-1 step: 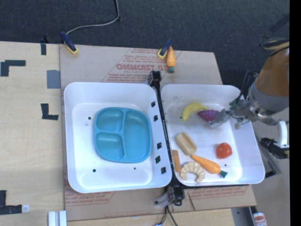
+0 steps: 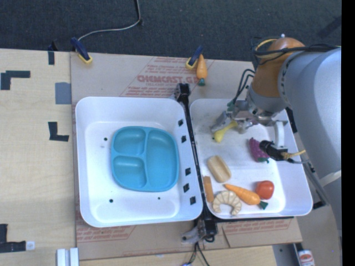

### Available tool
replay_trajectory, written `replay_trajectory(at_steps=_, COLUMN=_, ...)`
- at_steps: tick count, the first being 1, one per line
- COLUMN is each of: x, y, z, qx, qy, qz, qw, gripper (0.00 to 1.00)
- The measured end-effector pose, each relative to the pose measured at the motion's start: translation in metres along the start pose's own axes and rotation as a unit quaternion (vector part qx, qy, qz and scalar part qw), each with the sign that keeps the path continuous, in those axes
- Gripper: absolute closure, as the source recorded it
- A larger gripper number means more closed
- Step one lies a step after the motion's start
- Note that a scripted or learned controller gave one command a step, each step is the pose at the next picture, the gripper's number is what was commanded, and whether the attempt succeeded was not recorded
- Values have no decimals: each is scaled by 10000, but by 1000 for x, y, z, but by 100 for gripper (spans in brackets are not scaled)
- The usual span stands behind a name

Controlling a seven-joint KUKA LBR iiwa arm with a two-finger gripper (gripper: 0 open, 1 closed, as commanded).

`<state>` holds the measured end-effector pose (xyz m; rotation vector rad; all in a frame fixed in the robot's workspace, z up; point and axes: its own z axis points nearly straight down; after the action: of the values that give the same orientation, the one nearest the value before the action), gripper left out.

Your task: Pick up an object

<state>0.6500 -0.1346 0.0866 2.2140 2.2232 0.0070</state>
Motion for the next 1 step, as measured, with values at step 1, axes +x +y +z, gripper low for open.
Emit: replay_trajectory(at_steps=1, x=41, y=14, z=2, qx=34, qy=1, qz=11, qw=10000, gripper=0)
